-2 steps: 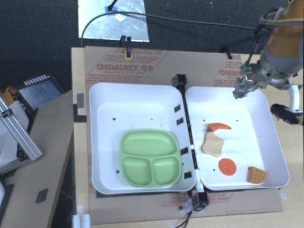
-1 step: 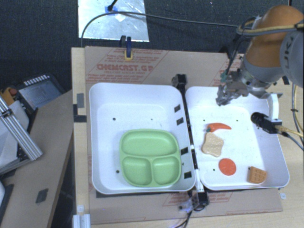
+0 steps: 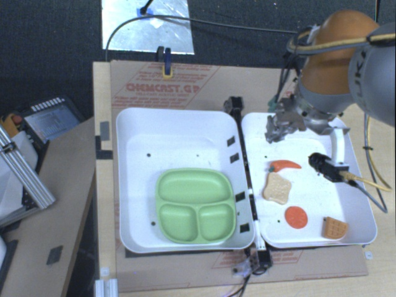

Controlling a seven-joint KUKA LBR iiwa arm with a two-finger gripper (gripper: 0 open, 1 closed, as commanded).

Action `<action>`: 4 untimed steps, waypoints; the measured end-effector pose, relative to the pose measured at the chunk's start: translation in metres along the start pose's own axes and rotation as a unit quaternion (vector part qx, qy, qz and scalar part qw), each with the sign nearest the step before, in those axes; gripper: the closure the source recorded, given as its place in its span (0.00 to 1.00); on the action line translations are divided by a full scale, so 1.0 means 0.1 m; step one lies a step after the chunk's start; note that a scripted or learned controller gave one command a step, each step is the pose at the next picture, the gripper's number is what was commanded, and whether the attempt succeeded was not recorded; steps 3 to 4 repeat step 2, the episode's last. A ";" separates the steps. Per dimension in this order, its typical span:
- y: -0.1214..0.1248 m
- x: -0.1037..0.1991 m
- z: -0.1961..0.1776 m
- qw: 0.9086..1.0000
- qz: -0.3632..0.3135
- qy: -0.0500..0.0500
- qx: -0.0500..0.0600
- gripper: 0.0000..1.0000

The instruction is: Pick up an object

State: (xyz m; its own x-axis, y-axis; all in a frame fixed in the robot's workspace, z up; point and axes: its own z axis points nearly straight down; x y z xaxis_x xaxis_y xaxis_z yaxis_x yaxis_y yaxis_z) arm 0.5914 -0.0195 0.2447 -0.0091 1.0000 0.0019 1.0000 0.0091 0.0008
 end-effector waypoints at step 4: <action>-0.37 0.90 0.21 1.000 0.000 0.000 0.001 1.00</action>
